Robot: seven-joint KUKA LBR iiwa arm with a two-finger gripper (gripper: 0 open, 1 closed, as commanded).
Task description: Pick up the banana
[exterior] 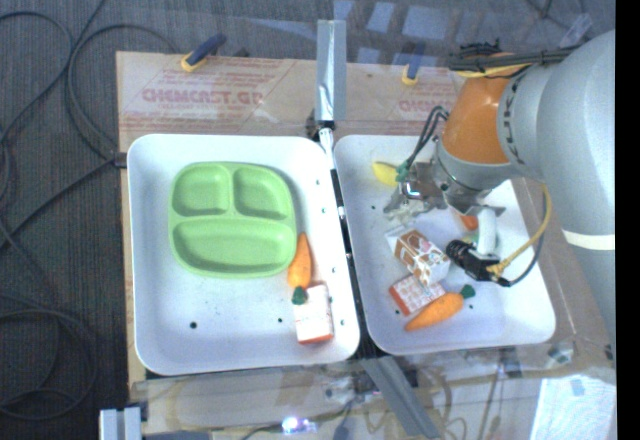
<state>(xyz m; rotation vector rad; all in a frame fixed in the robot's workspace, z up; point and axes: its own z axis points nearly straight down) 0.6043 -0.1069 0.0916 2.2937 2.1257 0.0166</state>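
Nearest us: we take the green plate (235,218) as our landmark; it lies in the left bin (150,328). Below and right of the plate a small red and white carton (314,314) lies near the bin's front edge, with a carrot (299,263) just beside the plate's right rim.

Right of the plate, across the divider: the right bin (520,323) holds a second carrot (436,310) at its front, touching a snack packet (420,268) that is printed, though we cannot read the print.

Claw: the gripper (412,190) hangs over the right bin, level with the plate's upper half; we cannot tell how it stands.

Banana: the banana (388,171) lies right of the plate's upper edge, at the back of the right bin, partly hidden under the wrist, so we see one yellow end.

Handling: we judge it light, soft under its skin and smooth and curved, so we would pinch gently across the middle, not at a tapering tip.

Farthest: beyond the plate, the board (210,98) carries faint red lettering, seemingly reversed, which we cannot read for certain.
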